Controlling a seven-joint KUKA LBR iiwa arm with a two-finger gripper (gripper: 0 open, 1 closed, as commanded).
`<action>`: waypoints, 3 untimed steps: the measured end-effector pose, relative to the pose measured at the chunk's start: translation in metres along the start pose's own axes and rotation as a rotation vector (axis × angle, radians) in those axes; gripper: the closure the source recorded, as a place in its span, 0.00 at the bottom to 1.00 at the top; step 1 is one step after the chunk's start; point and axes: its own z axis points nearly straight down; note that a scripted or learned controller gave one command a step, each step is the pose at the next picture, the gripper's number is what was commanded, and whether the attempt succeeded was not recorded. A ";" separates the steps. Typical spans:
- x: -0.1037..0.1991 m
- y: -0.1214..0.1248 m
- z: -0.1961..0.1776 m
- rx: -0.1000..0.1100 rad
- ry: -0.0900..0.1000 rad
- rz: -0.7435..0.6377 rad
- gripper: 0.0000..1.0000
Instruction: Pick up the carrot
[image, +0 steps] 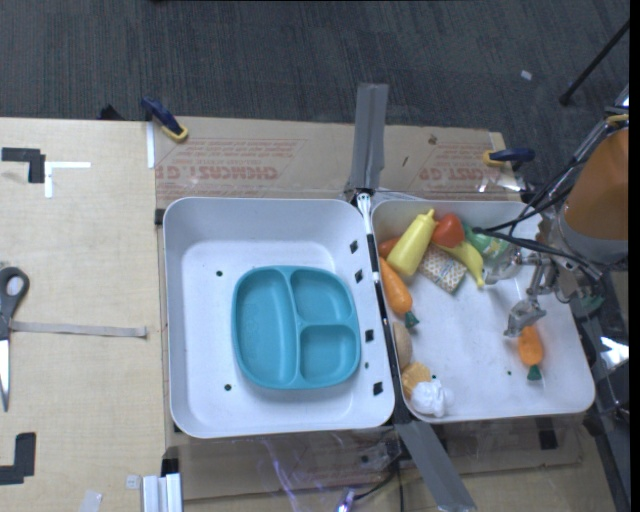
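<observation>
A: Any lettering legible?

B: Only on the cardboard sheet (330, 160) behind the bins: red print in two patches, reversed and upside down. Too blurred to spell out.

A: Anything on the bins or the teal tray?

B: No readable marks there.

Arm (603, 190) cut off at 3 o'clock edge. Tool (524, 318) fingers too small and blurred to judge. Scissors (8, 320) clipped at 9 o'clock edge.
</observation>
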 end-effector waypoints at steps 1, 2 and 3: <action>0.043 0.004 0.000 -0.003 -0.001 -0.277 0.00; 0.040 0.004 -0.011 0.002 -0.007 -0.281 1.00; 0.040 0.004 -0.011 0.001 -0.007 -0.281 0.00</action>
